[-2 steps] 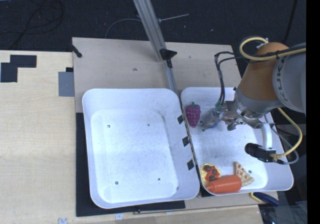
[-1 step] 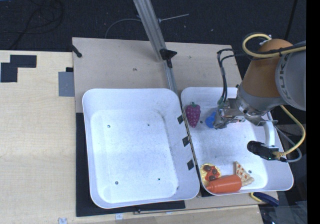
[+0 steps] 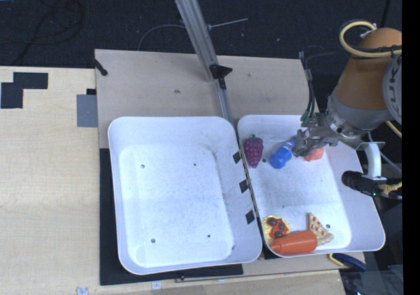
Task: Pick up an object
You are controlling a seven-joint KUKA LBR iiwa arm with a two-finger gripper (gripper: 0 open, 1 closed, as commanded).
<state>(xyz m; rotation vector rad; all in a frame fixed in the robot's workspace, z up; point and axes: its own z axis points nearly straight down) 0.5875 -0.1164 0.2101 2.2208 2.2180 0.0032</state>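
Note:
My gripper (image 3: pixel 308 148) hangs low over the far part of the right bin (image 3: pixel 351 241). A red-orange object (image 3: pixel 315 154) lies right under it, partly hidden by the fingers. Just left of the gripper a blue object (image 3: pixel 280 157) rests on the bin floor, close to the fingertips. A purple grape bunch (image 3: pixel 253 149) lies at the bin's left wall. Whether anything sits between the fingers is not clear from this angle.
At the near end of the right bin lie an orange-red sausage-like piece (image 3: pixel 293 242), a pizza slice (image 3: pixel 319 228) and a yellow-red item (image 3: pixel 275 225). The left bin (image 3: pixel 172 192) sits alongside. An aluminium bar (image 3: pixel 200 31) slants up from between the bins.

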